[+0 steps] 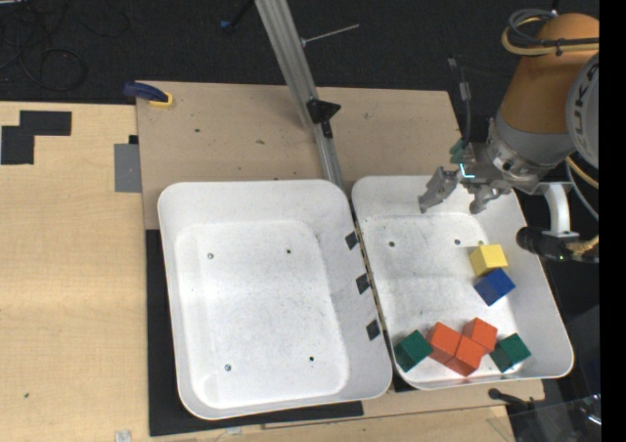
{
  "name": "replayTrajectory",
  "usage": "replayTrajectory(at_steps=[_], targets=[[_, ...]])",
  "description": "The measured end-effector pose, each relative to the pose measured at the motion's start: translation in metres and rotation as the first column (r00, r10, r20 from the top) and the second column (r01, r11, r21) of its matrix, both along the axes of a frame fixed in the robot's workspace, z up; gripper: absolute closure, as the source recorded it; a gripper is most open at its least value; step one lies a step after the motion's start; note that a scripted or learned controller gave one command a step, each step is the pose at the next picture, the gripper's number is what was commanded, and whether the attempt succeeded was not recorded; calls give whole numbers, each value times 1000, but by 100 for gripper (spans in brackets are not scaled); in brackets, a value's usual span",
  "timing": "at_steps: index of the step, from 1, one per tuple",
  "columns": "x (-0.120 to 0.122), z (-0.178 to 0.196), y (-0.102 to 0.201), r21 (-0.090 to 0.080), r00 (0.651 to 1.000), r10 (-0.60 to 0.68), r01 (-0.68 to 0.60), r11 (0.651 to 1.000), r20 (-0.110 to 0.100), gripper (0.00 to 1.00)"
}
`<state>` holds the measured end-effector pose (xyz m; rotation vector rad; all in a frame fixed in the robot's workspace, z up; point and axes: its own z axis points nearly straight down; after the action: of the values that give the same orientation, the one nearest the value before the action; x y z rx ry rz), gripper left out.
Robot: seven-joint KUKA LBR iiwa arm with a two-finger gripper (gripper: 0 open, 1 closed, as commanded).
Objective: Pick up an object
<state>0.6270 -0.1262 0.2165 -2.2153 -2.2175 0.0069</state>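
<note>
- While hanging over the far edge of the right bin (558, 328), gripper (460, 198) showing two fingers spread apart, nothing lying between them.
- Pointing those fingers down and toward the left, one grey finger (436, 191) reaching out over the bin's far rim, the other sitting just right of it.
- Carrying the wrist close behind, under the grey-and-orange arm (548, 68) leaning in from the right and far side.
- Lying nearer and to the right of the gripper: yellow cube (488, 257), closest of all the objects, with the blue cube (495, 286) touching or just beside its near side.
- Turning on that one relation, judging by the layout: travelling toward the near side and a little right, then dropping, seeming the shortest way to a pick.
- Sitting as a cube, offering no long axis to line up with; its faces appearing skewed to the bin walls, so some wrist turn possibly needed.
- Crowding the bin's near end, well apart from the gripper: two orange blocks (462, 343) pressed together, a green block (413, 348) at their left and another green block (510, 351) at their right.
- Risking a finger landing on the blue cube, given how tight the pair is.
- Resting alongside on the left: the left bin (196, 225), with a slanted aluminium bar (286, 39) rising beyond.
</note>
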Motion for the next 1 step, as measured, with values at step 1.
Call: replayTrajectory(at_steps=[1], targets=[[1, 3, 0, -1, 1000, 1, -1, 1000, 5, 0]])
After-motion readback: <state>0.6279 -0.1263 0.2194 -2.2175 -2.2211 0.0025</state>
